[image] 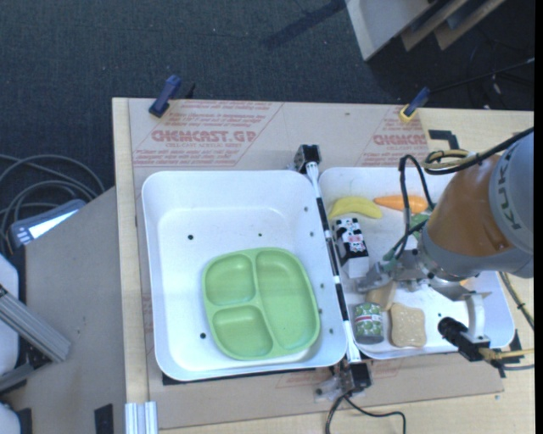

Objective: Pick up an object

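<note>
The green tray [259, 303] leaves open floor along the left bin's [161, 254] far side.

Bench [124, 254]: pale wood, a cardboard sheet [280, 127] with red print laid on top. Blue clamp [164, 96] at the far left corner, yellow-and-blue clamp [414, 102] towards the far right.

Two white bins side by side, rims touching: left bin [170, 199], right bin [356, 176]. Black clip [307, 156] on the shared rim at the far end, a second clip [355, 374] at the near end, with a dark lead trailing off it.

Floor: dark carpet [85, 51]. Grey cables [38, 182] looped left of the bench. Grey metal bar [34, 326] lies slantwise below them. Pale furniture [441, 21] at the top right, type unclear.
</note>
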Motion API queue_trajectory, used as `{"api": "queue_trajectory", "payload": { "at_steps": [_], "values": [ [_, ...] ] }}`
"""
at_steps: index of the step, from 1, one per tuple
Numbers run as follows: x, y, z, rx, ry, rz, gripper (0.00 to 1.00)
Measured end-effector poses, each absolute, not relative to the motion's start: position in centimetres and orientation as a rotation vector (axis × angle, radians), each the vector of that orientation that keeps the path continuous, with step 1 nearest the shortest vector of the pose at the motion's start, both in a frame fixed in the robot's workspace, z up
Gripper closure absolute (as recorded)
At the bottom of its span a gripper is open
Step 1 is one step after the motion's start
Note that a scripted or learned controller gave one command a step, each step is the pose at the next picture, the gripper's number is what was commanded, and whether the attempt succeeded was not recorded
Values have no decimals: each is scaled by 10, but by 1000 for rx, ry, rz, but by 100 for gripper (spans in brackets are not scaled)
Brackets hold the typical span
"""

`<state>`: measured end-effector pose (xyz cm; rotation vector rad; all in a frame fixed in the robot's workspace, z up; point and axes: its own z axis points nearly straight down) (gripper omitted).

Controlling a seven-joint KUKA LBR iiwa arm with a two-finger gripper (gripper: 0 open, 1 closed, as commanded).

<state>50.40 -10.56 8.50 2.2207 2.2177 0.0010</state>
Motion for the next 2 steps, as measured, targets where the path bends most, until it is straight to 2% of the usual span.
{"api": "queue_trajectory", "payload": {
  "at_steps": [1,2],
  "values": [
    [504,-104,94,2222,2219,1,100],
    [573,-37,185,2220,2222,3,100]
  ]
}}
